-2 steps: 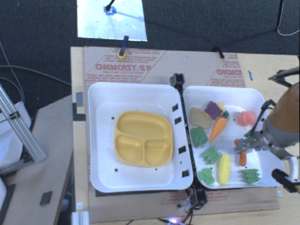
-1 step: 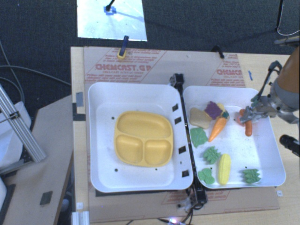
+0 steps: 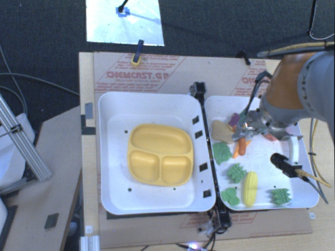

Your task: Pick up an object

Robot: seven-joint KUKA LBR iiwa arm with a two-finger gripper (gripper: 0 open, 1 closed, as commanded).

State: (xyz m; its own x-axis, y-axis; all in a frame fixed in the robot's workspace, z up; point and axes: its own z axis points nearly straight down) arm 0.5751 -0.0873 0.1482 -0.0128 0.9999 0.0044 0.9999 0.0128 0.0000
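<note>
The gripper (image 3: 245, 132) hung low in the right bin (image 3: 309, 192) over a carrot (image 3: 242, 147) beside a tan piece (image 3: 222, 132), its grip impossible to tell.

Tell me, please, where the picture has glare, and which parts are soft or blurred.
Camera view: strong glare on the shiny sheet above the bench; the yellow tray is evenly lit with soft edges; the small toys near the arm look slightly blurred.

Dark carpeted floor (image 3: 42, 30); pale sheet (image 3: 124, 14) lying on it; tabletop (image 3: 157, 69) covered in printed cardboard; aluminium rail (image 3: 21, 140) at left.
</note>
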